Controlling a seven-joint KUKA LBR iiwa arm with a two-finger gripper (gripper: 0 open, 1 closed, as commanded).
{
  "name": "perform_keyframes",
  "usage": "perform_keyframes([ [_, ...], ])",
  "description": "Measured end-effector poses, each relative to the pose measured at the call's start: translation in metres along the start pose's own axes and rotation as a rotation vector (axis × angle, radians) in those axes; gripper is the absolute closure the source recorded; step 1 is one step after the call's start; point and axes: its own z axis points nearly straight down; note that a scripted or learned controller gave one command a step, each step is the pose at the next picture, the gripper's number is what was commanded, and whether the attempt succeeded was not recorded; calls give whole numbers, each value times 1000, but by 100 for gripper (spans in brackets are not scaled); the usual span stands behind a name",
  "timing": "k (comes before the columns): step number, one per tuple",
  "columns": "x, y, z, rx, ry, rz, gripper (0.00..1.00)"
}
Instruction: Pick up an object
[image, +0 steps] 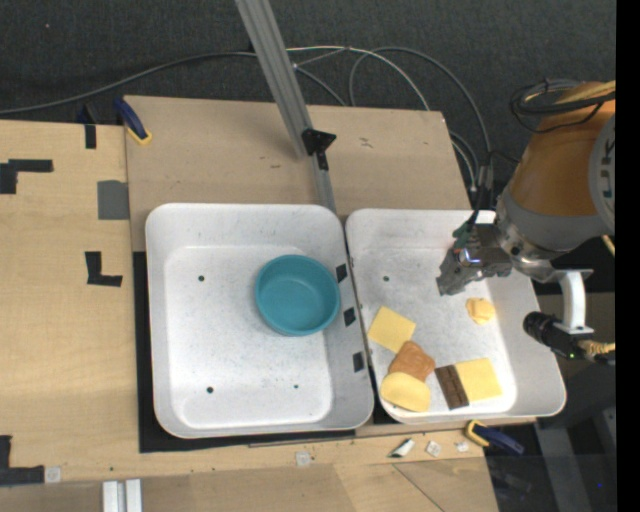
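My gripper (455, 277) hangs over the upper right part of the right bin (400, 235), with nothing seen between its fingers. Just right of and below it lies a small yellow lump (481, 311). Further down the bin holds a yellow square block (391, 328), a brown bread-like piece (411, 360), a pale yellow rounded piece (405, 392), a dark brown bar (451, 386) and a yellow slab (479, 378). A teal bowl (296, 294) sits in the left bin (185, 290).
A grey metal pole (290, 95) slants down to the bins' shared rim. Cables (400, 70) run across the dark floor behind the bench. Blue and yellow clamps (133, 122) hold the board at the corners.
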Motion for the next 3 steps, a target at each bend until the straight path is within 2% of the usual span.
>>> perform_keyframes([
  [1, 44, -1, 1, 0, 0, 0, 100],
  [3, 160, 5, 20, 2, 0, -2, 100],
])
